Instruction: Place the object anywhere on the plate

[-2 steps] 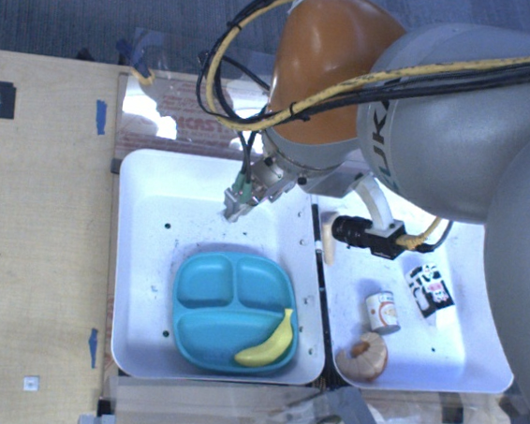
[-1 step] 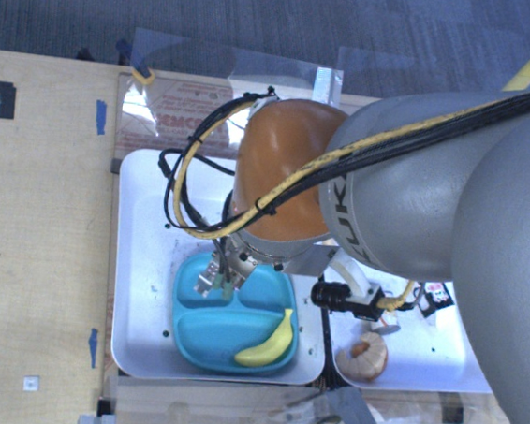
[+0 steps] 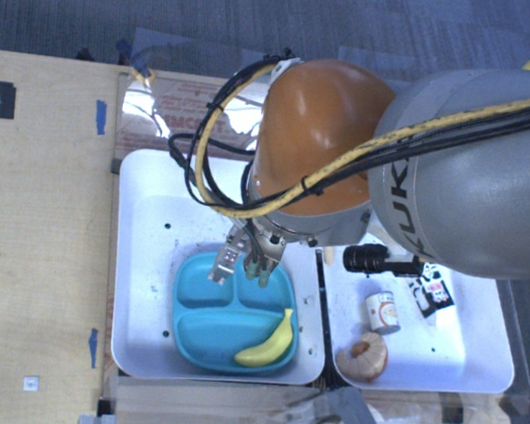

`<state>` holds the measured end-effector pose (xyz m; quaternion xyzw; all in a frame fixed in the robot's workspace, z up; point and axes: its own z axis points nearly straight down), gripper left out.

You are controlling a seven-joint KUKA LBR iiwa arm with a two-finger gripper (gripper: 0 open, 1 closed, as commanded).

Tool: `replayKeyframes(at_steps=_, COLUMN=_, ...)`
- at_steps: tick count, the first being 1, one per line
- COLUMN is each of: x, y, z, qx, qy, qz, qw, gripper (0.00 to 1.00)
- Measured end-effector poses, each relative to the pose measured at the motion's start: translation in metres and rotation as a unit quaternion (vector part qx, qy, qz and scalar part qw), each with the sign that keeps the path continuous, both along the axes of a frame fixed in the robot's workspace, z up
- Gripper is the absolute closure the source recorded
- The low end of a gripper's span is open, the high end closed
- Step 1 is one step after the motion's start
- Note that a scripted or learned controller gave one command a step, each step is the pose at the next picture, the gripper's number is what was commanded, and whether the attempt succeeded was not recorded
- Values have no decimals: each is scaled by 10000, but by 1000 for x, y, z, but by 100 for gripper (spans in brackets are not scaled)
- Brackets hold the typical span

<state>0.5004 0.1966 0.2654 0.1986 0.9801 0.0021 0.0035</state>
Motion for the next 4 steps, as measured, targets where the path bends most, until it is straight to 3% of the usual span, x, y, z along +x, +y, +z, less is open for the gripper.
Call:
replayKeyframes(at_steps=1, x=-21, y=29, z=-155, qx=-12, qy=38, qz=644, qw=9979, gripper=100)
replayKeyframes(at_steps=2, x=-20, y=25, z=-141, qx=-11, qy=7, qz=2440, qw=9698, gripper=100)
replayKeyframes(at_steps=3, x=-18, y=25, z=-137, qx=-15, qy=-10, qz=2434, qw=9699, gripper=0)
replayKeyframes(at_steps=4, x=15, y=-50, z=-108, qx=-30, qy=-8, qz=3074, qw=9516, gripper=0)
